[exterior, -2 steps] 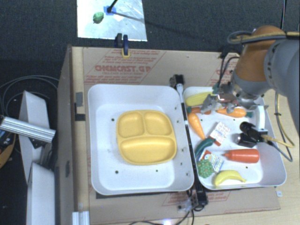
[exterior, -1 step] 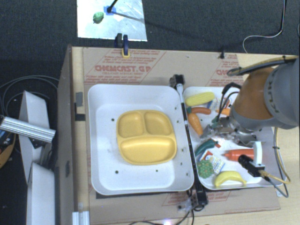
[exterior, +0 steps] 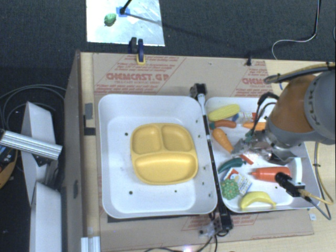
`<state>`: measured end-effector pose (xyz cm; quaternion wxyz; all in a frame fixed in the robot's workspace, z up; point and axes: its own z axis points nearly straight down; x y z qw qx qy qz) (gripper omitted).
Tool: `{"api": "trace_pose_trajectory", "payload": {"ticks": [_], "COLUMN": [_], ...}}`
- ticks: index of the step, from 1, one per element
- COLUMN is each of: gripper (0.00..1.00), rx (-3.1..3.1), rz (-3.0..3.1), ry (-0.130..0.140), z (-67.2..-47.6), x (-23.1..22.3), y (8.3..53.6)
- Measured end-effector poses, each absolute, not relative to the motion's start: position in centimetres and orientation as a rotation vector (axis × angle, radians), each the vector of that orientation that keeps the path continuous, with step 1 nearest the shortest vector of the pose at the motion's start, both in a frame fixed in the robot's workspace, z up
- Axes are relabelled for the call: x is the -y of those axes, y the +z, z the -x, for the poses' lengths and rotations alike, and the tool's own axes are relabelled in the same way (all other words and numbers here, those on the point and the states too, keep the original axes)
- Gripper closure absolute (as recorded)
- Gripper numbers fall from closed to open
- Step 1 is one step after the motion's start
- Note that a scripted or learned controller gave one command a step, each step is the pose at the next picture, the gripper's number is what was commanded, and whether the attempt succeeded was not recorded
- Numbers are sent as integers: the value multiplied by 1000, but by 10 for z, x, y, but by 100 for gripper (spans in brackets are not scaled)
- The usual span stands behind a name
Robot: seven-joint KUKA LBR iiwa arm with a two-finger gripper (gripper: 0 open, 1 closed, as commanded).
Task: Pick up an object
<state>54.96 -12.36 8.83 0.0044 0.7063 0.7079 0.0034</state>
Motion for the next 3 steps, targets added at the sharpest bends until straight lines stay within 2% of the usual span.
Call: {"api": "trace_pose_trajectory", "payload": {"ticks": [1,2,3], "gripper": [0,0,100], "rx": [-2217,-2238,-2241], "rz": [-2207,-2224,-2221], "ry": [12,-37,-36], "z": [-648,-664,-665], "x": [114,98,98], "y": [90,87,97]}}
